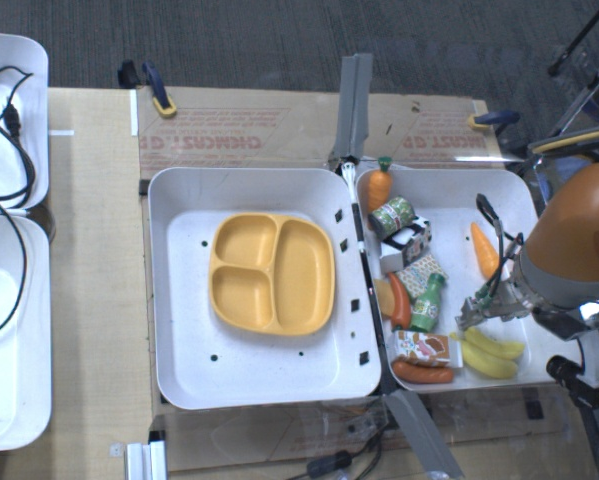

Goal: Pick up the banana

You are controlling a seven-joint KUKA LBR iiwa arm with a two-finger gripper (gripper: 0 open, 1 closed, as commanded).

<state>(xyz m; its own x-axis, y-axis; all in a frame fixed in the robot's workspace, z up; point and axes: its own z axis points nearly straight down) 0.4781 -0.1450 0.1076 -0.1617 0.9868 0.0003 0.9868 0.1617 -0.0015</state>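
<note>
Camera view: banana [492, 355] lies at the near right of the right bin [449, 180], just right of a snack packet [424, 347] and sausage [423, 372]. Hand [476, 311] hangs just above the banana's left end; cannot tell its state. Left bin [169, 298] holds a yellow divided plate [273, 273].

The arm [577, 230] runs off the right edge. The hand [479, 310] blurs into clutter; its grip is unclear.
</note>
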